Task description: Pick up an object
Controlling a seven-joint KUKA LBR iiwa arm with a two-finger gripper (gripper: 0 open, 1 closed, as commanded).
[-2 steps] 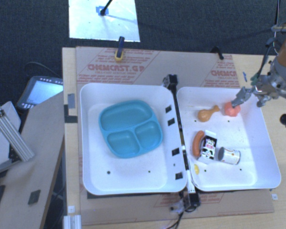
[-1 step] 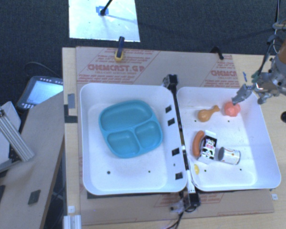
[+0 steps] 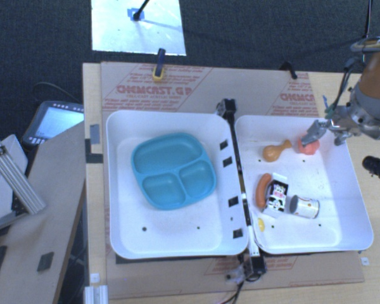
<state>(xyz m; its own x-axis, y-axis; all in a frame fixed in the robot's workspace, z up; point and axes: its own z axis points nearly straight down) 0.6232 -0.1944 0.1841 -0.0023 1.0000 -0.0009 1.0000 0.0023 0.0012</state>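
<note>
The end effector hovers at the far side of the right bin, just right of a small pink toy; whether it is spread or pressed together cannot be told. The toy looks light, rounded and probably slippery, so pinching across its middle seems safest.
</note>
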